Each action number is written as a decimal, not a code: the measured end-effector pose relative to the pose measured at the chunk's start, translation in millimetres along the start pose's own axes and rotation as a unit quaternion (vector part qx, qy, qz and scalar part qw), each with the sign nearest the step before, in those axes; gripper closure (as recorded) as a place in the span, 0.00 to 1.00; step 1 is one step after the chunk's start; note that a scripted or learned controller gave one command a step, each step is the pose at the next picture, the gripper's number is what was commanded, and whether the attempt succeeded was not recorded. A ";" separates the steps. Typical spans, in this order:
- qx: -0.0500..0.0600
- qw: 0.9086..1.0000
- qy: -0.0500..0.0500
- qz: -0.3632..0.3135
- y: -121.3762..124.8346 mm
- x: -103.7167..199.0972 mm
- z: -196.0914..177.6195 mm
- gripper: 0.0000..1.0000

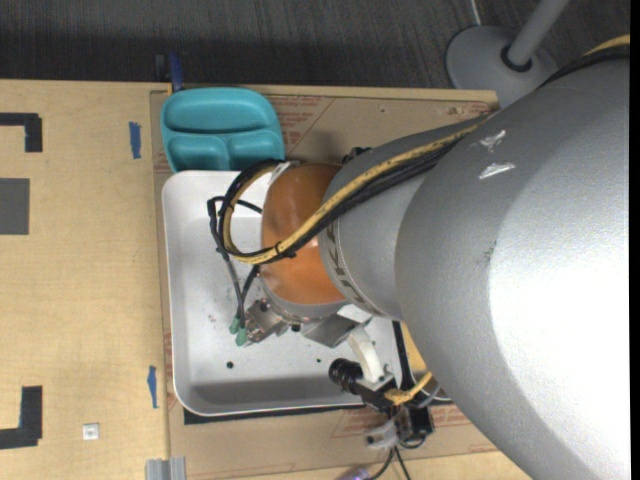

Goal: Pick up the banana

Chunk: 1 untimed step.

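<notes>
My grey arm with its orange band reaches in from the right and hangs low over the left white bin, covering most of its middle and right side. The wrist end points down toward the bin floor, and the arm's own body hides the fingers. The banana is hidden from this view.
A teal plastic tray rests against the bin's far edge. Black and yellow cables loop off the wrist over the bin. Bare bin floor shows along the left and near sides. The cardboard bench top lies to the left.
</notes>
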State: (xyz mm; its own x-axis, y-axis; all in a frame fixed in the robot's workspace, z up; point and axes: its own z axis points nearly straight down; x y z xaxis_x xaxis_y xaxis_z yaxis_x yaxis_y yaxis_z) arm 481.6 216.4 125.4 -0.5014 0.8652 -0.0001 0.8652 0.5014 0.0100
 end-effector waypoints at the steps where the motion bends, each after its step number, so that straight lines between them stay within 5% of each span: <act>1: 0.004 0.990 0.002 -0.140 -2.3 -0.5 37.4 1.00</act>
State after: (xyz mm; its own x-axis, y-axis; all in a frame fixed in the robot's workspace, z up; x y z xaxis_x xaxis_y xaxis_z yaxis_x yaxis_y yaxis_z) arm 480.1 215.0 88.0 -0.7217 0.6922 0.0014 0.6922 0.7217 0.0025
